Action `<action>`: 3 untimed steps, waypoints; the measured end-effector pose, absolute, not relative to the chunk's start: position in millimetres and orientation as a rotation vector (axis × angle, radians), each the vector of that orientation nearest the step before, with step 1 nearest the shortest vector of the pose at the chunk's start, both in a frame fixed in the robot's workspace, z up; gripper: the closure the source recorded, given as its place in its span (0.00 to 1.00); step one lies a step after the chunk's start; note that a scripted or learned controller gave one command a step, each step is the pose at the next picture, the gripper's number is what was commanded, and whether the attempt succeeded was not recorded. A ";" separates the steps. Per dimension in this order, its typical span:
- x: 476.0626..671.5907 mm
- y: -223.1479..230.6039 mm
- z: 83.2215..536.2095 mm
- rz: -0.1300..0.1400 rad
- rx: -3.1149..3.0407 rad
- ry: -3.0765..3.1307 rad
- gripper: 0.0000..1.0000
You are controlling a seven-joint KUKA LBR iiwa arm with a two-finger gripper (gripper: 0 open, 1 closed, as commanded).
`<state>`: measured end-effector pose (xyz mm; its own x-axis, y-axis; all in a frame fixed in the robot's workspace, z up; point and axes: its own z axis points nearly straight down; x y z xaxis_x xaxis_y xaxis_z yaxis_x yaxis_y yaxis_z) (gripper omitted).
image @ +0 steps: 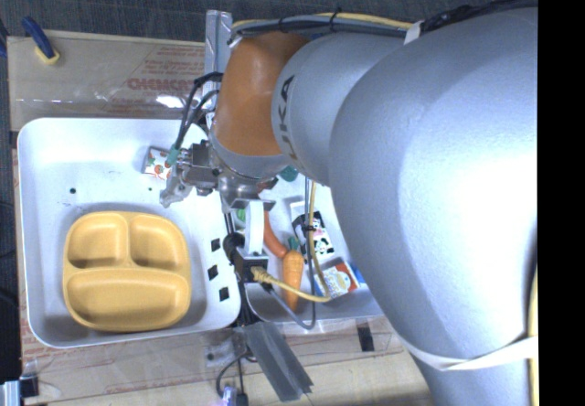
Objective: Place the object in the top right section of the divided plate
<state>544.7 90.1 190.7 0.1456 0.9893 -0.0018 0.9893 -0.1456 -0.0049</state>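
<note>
A KUKA arm (411,166) is reaching in from the right across a bench bearing two shallow white bins, its orange wrist band (251,98) hanging over the seam between them and its gripper (183,177) hovering low over the upper right part of the left bin (46,144), just above the yellow divided plate (128,269). The plate is lying flat toward the near end of that bin, two small sections along its far edge and one long section nearer the camera, all three looking bare, so the task appears not yet done. Whether the jaws are standing open or closed is impossible to tell, since the metal fingertips are tiny and tangled with cables from this angle, and nothing can be made out between them. The likeliest task object is a small packet (157,160) with red and green print, lying on the bin floor just beside the gripper and just beyond the plate's top right section (155,238); it could equally be an item among the clutter in the right bin (356,304), where a carrot (291,274) and a small printed carton (335,280) are lying partly hidden under the arm. The gripper's position suggests the arm is working near the packet because that spot sits close to the target section, leaving only a short carry once a grasp is made.
</note>
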 end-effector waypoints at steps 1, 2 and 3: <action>566.7 87.3 191.1 0.005 -2.390 -2.037 0.00; 511.7 169.3 140.6 0.010 -2.479 -1.925 0.00; 589.2 159.8 196.2 0.005 -2.607 -1.749 0.00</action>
<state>589.2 159.8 196.2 0.3791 0.9253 -0.0015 0.9253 -0.3791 -0.0039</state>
